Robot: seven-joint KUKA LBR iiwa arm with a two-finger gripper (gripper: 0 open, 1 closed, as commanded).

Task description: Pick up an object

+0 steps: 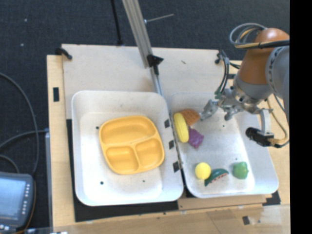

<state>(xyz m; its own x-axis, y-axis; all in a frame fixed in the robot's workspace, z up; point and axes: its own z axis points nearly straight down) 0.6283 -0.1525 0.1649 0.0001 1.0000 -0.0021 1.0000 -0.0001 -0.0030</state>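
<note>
Jaws (218, 109) stand spread, pinching nothing, above the right white bin's (253, 172) upper part. Just left lies a long yellow plastic corn cob (181, 126), its axis running up-down the frame, against the bin's left wall.

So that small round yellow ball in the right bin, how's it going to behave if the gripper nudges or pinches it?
The small round yellow ball looks smooth and spherical, so a nudge would probably send it rolling across the right bin. It touches the dark green wedge-shaped piece, which may block rolling that way. Its curved surface could slip from the gripper unless pinched across its middle.
</note>
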